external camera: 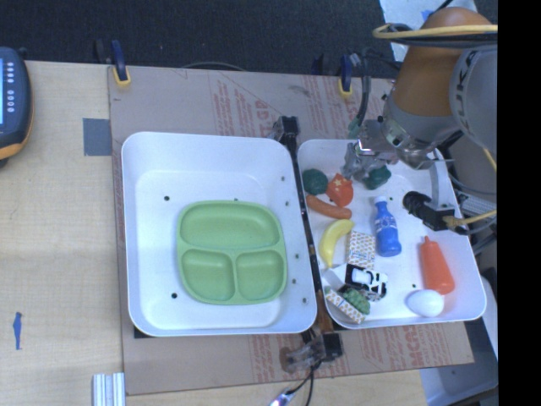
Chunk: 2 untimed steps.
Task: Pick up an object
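The arm reaches in over the far edge of the right bin [473, 304], and its gripper [365, 163] hangs low at that bin's far left corner, just above a dark green rounded object [377, 174] that sits partly under it. Whether the gripper is open or closed cannot be told from this angle, and nothing can be seen held in it.

Just beside the gripper, toward the bin's left edge, lie a dark green ball-like piece [315, 180] and a red tomato-like toy [341, 190]. An orange carrot [328, 207] lies at a slant near the left edge, with a yellow banana [334, 241] below it. A blue bottle [386, 227] lies in the middle of the bin, and a patterned packet [361, 249] touches its left side. An orange bottle [436, 265] lies by the right edge, with a white egg [425, 302] at the near right corner. A black-and-white toy [367, 281] and a small green-topped block [348, 301] sit along the near edge.

The left bin [152, 167] carries a green divided plate [231, 251] in its middle.
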Motion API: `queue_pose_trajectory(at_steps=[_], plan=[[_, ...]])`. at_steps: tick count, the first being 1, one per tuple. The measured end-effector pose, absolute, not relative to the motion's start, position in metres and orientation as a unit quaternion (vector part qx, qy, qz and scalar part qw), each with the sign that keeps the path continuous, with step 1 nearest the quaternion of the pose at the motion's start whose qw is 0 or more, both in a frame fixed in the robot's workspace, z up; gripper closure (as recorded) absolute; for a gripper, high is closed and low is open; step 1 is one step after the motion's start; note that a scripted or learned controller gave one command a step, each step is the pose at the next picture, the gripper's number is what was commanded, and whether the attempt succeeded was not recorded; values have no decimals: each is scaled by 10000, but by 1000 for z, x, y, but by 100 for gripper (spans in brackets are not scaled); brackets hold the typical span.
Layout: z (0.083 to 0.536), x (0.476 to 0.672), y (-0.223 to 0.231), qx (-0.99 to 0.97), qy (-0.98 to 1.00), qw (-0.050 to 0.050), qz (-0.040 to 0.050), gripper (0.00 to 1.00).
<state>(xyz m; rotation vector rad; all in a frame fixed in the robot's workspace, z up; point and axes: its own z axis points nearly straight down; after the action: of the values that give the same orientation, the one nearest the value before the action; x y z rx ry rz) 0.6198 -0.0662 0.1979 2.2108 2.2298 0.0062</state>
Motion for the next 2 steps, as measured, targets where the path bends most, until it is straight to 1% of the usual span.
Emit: queue_pose_trajectory(at_steps=[1,2], plan=[[192,619,-69,7054,7088,-12,-13,0],[124,598,-104,7065,7077,-34,-48,0]])
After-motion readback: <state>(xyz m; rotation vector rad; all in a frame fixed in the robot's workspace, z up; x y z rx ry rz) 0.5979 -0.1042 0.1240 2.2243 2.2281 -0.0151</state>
